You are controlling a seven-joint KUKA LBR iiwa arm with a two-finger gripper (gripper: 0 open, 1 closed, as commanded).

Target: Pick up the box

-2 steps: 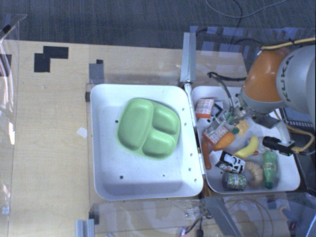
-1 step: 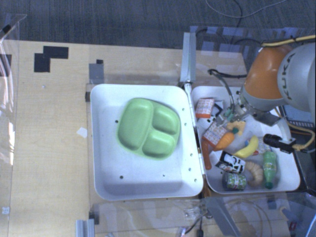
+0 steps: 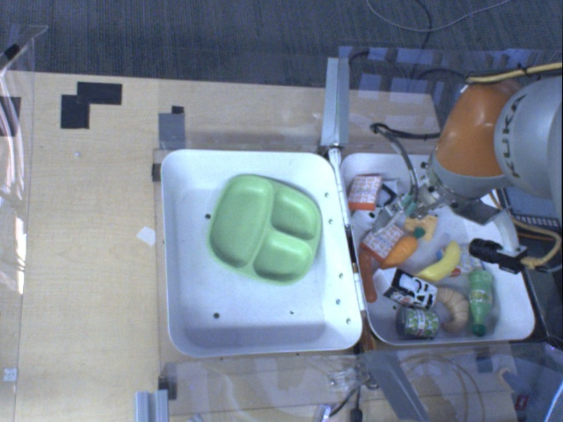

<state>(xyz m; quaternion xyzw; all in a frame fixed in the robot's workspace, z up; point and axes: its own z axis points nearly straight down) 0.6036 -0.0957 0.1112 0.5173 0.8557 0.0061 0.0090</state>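
Observation:
In the right bin (image 3: pixel 519 323), a small white and orange box (image 3: pixel 364 191) lies at the back left corner. A pinkish patterned box (image 3: pixel 383 236) lies a little nearer, tilted, touching an orange carrot (image 3: pixel 402 250). A black and white box (image 3: pixel 412 289) sits toward the front. My gripper (image 3: pixel 407 206) hangs low over the bin's back middle, just right of the white and orange box and just above the pinkish one. The grey arm with its orange band (image 3: pixel 471 143) rises behind it to the right. I see nothing held by the gripper.
Also in the right bin are a banana (image 3: pixel 441 263), a green bottle (image 3: pixel 479 300), a green can (image 3: pixel 416 323), a croissant-like roll (image 3: pixel 454 305) and a red item (image 3: pixel 365 281) along the left wall. The left bin (image 3: pixel 189 315) holds a green divided plate (image 3: pixel 265 228).

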